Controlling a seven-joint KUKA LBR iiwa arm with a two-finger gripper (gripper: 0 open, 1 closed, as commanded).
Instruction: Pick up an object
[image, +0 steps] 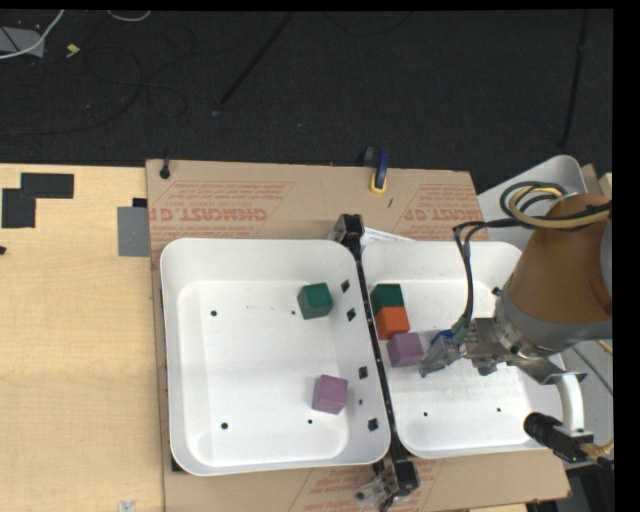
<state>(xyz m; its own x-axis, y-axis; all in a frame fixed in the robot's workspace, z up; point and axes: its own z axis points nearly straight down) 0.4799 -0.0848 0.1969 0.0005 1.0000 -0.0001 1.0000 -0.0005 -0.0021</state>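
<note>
Bins: left (190, 300) holds two cubes; right (450, 440) holds three.

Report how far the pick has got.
Done: the gripper has reached into the right bin and sits low, just right of the purple block. In hand: nothing visibly held; all blocks rest on the bin floors. Left: close on a block, likely that purple one, and lift it.
</note>
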